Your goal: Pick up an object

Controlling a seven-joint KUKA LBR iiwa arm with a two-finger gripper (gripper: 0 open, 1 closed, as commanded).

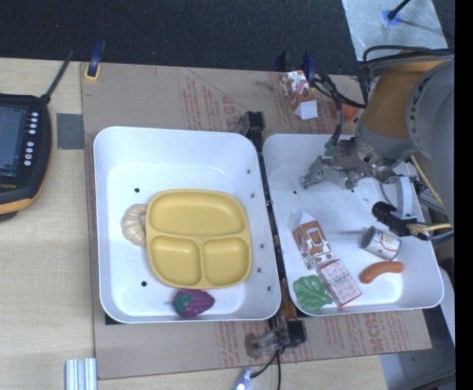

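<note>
A: Which step is this?

B: The approach, I'd judge. The jaws [331,171] hang spread and empty over the right bin [285,218], near its twelve o'clock edge.

A: And the targets?

B: Lower down: a small carton [312,243] at centre, a sausage [380,272] and a can [381,242] toward four o'clock, a green leaf [312,292] at six.

A: Next move?

B: Probably swing toward six, centre over one item, descend, close.
</note>
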